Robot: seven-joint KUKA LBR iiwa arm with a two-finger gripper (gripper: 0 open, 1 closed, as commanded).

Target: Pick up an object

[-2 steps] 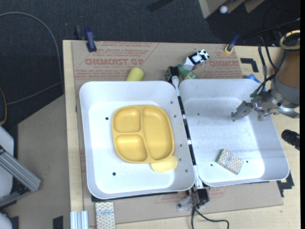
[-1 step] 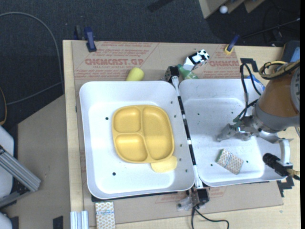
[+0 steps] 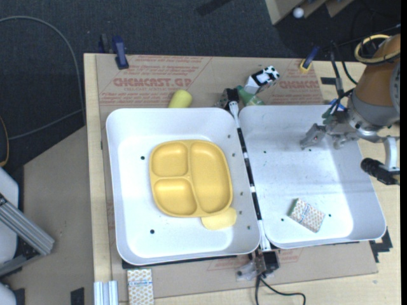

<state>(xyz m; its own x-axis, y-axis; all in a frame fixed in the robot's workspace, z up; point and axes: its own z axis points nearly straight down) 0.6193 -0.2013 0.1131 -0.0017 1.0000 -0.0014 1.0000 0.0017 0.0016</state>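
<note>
A small patterned packet [image 3: 308, 215] lies flat near the front of the right bin [image 3: 280, 170]. In the left bin [image 3: 127, 170] sits a yellow divided plate [image 3: 189, 177], and a pale yellow piece [image 3: 220, 219] pokes out from under its front edge. My gripper [image 3: 327, 136] hangs over the back right part of the right bin, well behind the packet. It is open, its two fingers are spread wide, and nothing is between them.
Behind the bins on the brown board lie a yellow object [image 3: 180, 98] and a black-and-white toy [image 3: 262, 79]. Blue clamps [image 3: 119, 52] grip the board's back edge. Another patterned packet [image 3: 140, 285] lies in front of the left bin.
</note>
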